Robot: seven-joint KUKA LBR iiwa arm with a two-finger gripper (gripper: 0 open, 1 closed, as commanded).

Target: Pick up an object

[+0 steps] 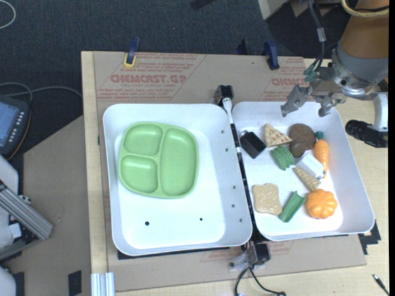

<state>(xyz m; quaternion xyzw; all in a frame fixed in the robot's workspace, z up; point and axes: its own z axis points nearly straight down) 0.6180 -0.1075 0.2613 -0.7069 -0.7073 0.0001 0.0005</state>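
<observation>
A: Since the fingers [294, 103] come first: they're spread wide, one prong on the left and one on the right, nothing between them.

B: Gripper [310, 105] location?

A: Above the far edge of the right bin [361, 193], hanging clear of the contents. Grey wrist and orange band of the arm [365, 17] run off to the far right.

B: Objects in that bin?

A: All toy food, clustered. A brown round piece [302, 138] sits nearest the gripper, at the far side of the pile. Just left of it is a tan wedge [275, 135], then a black block [252, 143] by the bin's left wall. An orange carrot [321, 153] lies right of the brown piece. A dark green ridged piece [283, 157] sits mid-bin, a white block [310, 163] to its right touching a tan cone-shaped piece [306, 177].

B: Near side?

A: A slice of bread [267, 198] on the left, a green pod [291, 206] beside it, an orange pumpkin [321, 203] on the right, touching the pod's tip.

B: Left bin [120, 227]?

A: Holds a light green divided plate [159, 159], three compartments, toward its far left. Both bins rest on a cardboard sheet [185, 79], with a yellow clamp [130, 56] and a blue clamp [270, 54] at its far edge.
</observation>
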